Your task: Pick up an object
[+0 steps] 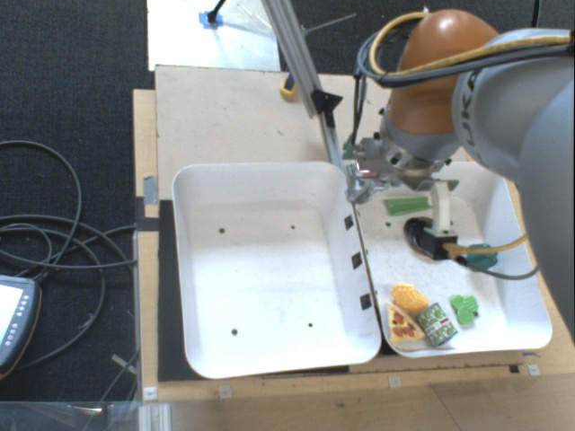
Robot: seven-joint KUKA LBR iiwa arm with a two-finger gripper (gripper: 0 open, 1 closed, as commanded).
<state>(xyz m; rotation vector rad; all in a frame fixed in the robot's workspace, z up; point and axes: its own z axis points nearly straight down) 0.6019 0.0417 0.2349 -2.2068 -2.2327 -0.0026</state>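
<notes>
A flat green piece is found in the right bin, just beside the gripper; whether it is open or closed cannot be told. The thin piece could be missed, or the middle rim struck.

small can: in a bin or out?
In: the can lies on the right bin's floor near its front rim, beside a toy pizza slice.
</notes>
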